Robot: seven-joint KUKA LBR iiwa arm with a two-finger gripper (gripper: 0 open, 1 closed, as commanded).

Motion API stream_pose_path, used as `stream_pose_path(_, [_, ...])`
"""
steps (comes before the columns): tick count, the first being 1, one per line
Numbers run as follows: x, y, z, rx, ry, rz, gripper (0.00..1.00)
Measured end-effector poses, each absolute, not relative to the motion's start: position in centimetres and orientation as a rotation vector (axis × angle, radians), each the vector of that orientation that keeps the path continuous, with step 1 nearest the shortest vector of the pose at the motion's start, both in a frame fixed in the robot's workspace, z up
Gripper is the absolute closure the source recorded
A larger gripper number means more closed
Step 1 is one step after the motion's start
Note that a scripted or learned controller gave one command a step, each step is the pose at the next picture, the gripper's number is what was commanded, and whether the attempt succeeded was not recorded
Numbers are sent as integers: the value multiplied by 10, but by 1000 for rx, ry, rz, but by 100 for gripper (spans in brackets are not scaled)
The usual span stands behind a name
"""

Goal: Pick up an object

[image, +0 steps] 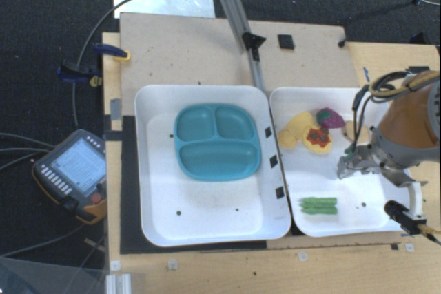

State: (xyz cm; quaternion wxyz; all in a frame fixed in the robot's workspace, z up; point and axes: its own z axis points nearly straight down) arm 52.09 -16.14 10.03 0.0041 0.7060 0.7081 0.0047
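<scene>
A single fixed camera looks down at a slant from above the bench [227,55], far enough back to take in both white bins: the left bin [155,169] and the right bin [303,169], plus the surrounding dark floor [48,10]. The arm [406,127] enters from the right.

A teal divided plate [218,142] is sitting in the left white bin [155,217] at frame centre, while a teach pendant [72,175] is lying on the dark floor at lower left.
</scene>
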Motion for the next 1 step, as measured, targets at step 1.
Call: stream_pose_path(1, [523,-162,165,2212,2223,5,100])
